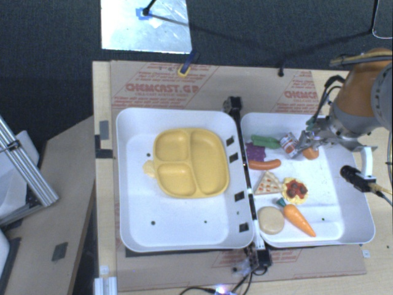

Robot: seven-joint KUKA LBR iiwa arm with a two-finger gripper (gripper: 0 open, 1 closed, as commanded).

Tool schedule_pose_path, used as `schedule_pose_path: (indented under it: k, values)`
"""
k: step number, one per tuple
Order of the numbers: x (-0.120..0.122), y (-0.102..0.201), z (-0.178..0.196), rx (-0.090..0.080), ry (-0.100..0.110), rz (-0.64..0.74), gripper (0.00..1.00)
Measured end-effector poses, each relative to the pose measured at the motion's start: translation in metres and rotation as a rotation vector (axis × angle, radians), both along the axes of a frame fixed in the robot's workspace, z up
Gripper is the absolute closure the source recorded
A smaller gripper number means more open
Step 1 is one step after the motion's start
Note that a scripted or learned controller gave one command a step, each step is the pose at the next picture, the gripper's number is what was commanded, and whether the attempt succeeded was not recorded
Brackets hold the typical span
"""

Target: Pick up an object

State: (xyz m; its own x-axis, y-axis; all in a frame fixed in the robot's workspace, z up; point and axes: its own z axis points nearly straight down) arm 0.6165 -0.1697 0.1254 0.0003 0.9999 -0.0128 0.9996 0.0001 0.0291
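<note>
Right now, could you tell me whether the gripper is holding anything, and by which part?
It cannot be told: the gripper sits low in the right bin, right beside a small orange item, but no grasp is visible.

arm: reaching in from right | claw [302, 143]: lowered, angled left

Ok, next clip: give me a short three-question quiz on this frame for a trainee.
1. True or false: the yellow divided plate lies in the right bin.
2. Which item lies nearest the right bin's front edge? A) carrot B) sausage C) pizza slice
3. Name the green item beside the purple one at the right bin's back.

Key: 1 false, it lies in the left bin. 2 A. 3 the green vegetable piece.
</note>
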Motion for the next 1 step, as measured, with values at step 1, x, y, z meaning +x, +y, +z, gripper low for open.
schedule_pose_path:
  k: [1]
  values:
    - [0.0064, -0.0082, 0.0602, 0.010, 0.021, 0.004, 1.00]
